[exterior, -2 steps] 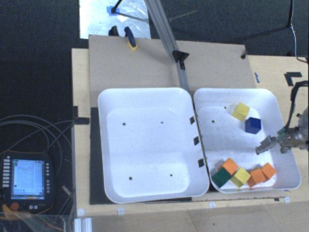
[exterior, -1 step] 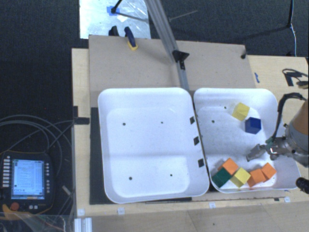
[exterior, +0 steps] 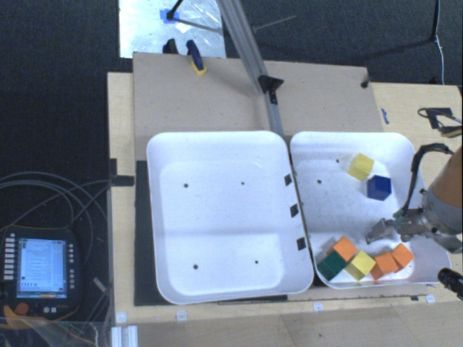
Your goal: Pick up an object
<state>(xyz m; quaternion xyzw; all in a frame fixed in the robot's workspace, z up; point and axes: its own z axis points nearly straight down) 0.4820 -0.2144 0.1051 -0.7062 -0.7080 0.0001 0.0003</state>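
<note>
Over the right bin [exterior: 405,147], our gripper [exterior: 381,231] hangs just above the clustered blocks — orange block [exterior: 345,249], green block [exterior: 331,266], yellow block [exterior: 359,265] — mid-approach by our reckoning, nothing visibly grasped, and we must next descend squarely onto one block.

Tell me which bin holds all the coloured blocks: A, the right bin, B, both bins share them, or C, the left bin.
A: the yellow block, blue block and the cluster of orange, green and yellow blocks all lie in the right bin.
</note>
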